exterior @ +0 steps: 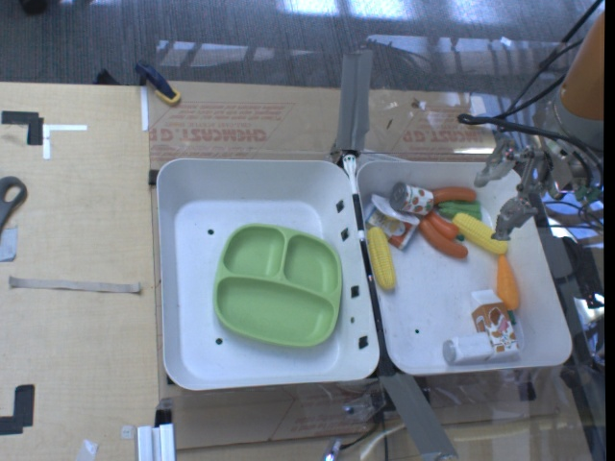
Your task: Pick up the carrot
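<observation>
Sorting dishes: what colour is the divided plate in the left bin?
Light green, divided plastic plate, seen in the camera view.

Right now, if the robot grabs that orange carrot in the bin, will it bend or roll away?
The carrot looks like a stiff, smooth toy, so it probably won't bend. Its rounded, tapered shape could slip or roll if nudged. It lies near the right bin wall, which may stop it.

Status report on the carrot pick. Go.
Gripper over right bin's far side, holding nothing. Carrot lying free by right wall, just below gripper. Yellow corn beside the fingertips, crowding the approach.
</observation>
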### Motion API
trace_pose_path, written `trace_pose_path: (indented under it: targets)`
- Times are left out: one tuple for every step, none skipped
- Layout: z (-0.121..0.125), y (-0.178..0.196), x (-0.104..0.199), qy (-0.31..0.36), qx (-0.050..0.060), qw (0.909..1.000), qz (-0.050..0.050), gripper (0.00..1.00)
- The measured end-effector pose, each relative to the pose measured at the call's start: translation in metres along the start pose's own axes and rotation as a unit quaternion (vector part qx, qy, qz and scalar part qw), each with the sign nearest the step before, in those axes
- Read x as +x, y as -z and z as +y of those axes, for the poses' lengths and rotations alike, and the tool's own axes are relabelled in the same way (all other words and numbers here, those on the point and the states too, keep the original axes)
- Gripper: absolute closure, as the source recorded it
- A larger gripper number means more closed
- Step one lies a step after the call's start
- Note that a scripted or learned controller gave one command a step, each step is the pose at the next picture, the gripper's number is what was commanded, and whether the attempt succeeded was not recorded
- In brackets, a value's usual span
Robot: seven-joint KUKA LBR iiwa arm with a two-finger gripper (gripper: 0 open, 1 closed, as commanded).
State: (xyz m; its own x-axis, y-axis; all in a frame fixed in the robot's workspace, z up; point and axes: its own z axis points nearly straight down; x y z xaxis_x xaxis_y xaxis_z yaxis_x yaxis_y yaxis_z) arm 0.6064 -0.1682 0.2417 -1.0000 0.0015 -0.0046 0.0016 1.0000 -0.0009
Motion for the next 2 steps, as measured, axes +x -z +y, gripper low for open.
trace_pose_path:
  targets:
    - [-0.047, -0.136, 0.005, -0.055, 0.0, 0.9985, -0.001, 0.0]
    - [-0.054, -0.148, 0.044, -0.055, 0.0, 0.9985, -0.001, 0.0]
